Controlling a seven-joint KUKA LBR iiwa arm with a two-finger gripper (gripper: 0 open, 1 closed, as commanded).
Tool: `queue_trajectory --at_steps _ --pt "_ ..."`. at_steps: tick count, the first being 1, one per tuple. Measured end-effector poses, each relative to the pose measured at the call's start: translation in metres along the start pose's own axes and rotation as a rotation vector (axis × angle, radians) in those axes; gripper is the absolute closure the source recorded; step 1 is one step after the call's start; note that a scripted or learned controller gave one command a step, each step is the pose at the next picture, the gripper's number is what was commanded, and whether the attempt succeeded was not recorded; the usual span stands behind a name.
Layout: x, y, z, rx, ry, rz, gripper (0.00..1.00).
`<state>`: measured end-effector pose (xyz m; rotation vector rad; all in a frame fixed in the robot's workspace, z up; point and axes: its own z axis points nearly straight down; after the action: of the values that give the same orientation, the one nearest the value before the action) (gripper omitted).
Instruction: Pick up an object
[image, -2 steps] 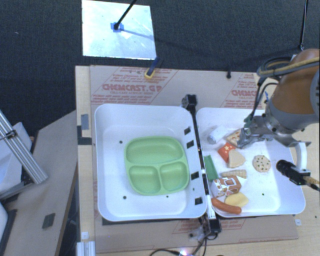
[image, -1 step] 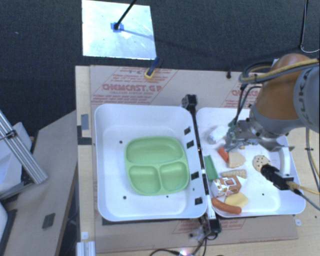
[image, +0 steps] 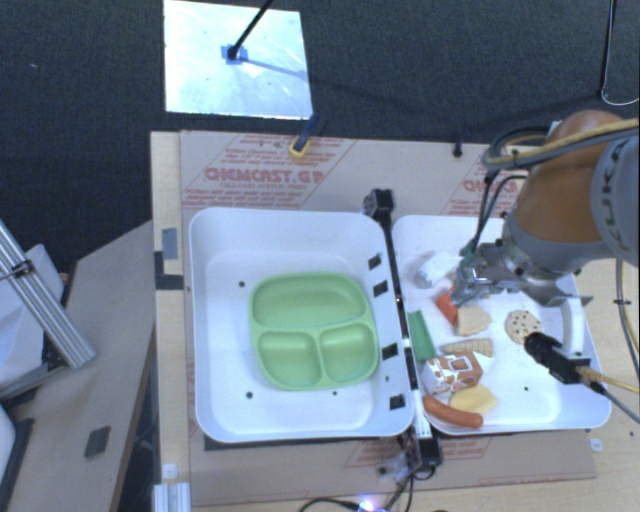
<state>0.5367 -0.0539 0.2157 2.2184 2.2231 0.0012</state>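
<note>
Right bin (image: 575, 395): carrot (image: 447, 306), probably diagonal.

Even, bright overhead light. Glare whitens the metal sheet (image: 238, 60) at top. Focus is slightly soft throughout

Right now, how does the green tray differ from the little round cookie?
The green tray is big and pale green, moulded into three compartments; the cookie is small, tan and speckled with dark spots. The tray is a rounded rectangle, the cookie a flat disc. The tray lies alone in the left bin, while the cookie lies in the right bin among other food pieces, close to the gripper. Both lie flat on a white bin floor.
</note>
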Motion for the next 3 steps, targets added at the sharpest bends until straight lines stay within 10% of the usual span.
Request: queue_trajectory --at_steps 3 --pt "-0.0029 -0.0052 -0.0141 0.0 0.0 0.001 1.0"
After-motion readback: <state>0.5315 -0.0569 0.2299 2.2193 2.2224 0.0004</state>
